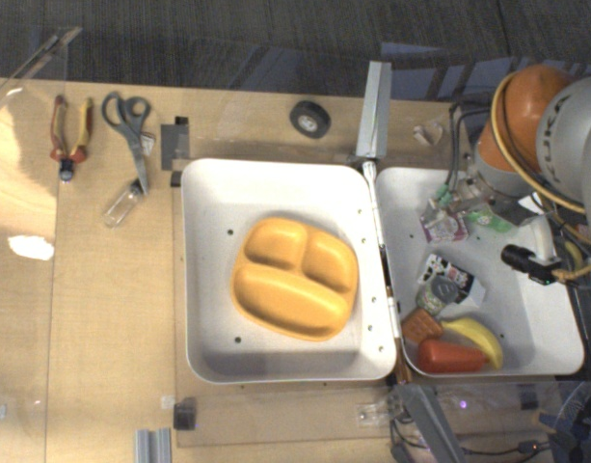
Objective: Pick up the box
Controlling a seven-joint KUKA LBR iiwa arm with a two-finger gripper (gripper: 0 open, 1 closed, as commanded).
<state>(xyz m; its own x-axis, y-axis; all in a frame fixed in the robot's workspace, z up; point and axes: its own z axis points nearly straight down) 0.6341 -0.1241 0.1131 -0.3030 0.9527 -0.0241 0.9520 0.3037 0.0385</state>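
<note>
A small black-and-white box [450, 282] lies flat in the middle of the right bin [550, 355]. My gripper [458, 204] hangs over the far left part of that bin, below the orange band of the arm [531, 114]. Right under the gripper sits a crumpled pink-and-white packet [440, 225], with something green [484, 218] beside it. The box lies apart from the gripper, closer to the front of the bin.
At the front of the right bin lie a yellow banana [475, 335], a red fruit-like thing [453, 357] and a small brown piece [420, 324]. The left bin [208, 258] holds a large yellow bread-shaped lump [295, 276]. Scissors [131, 133], pliers [68, 133] and a tape roll [309, 119] lie on the bench.
</note>
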